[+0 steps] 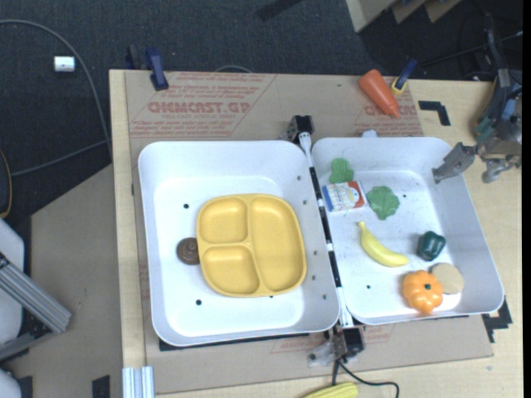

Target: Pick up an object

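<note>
The claw (461, 162) hangs over the right bin's (473, 222) upper right corner; whether it is wide or narrow I cannot tell. Nothing seems picked yet. The banana (382, 247) lies mid-bin, so the next move probably needs lowering toward it.

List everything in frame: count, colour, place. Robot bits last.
bins: 2, white, side by side on bench
divided plate: 1, yellow, left bin
round disc: 1, brown, left bin, at plate's left edge
banana: 1, yellow, right bin centre
pumpkin: 1, orange, right bin, near corner
pale disc: 1, beige, beside pumpkin
pepper: 1, dark green, right bin
leafy pieces: 2, green, right bin, far half
carton: 1, white and red, right bin
carrot: 1, orange, on bench beyond right bin
pincer: 1, grey, over right bin's far right rim
</note>
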Controlling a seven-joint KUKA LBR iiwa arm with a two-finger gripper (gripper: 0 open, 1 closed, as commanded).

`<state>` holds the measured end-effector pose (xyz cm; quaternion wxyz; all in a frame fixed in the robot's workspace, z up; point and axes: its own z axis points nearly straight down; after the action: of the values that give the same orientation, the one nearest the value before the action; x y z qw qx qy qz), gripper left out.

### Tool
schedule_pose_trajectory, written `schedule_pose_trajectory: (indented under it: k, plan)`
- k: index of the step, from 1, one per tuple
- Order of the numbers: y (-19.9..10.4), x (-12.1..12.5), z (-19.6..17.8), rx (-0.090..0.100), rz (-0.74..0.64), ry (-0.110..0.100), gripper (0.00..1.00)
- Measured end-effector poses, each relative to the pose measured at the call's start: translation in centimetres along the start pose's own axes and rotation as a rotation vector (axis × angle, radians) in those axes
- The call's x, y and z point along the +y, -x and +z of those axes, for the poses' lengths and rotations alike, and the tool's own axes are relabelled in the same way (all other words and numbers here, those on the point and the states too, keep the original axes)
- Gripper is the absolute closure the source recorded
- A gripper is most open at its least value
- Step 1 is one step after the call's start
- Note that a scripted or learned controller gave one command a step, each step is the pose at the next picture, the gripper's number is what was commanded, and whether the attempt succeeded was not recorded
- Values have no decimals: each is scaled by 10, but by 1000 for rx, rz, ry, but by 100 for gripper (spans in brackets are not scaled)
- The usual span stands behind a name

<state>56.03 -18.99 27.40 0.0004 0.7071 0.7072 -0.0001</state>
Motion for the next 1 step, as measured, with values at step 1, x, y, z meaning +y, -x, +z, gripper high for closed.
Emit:
schedule_pose_trajectory:
  k: [1]
  plan:
    - [34,14,102,1,1,-3,0]
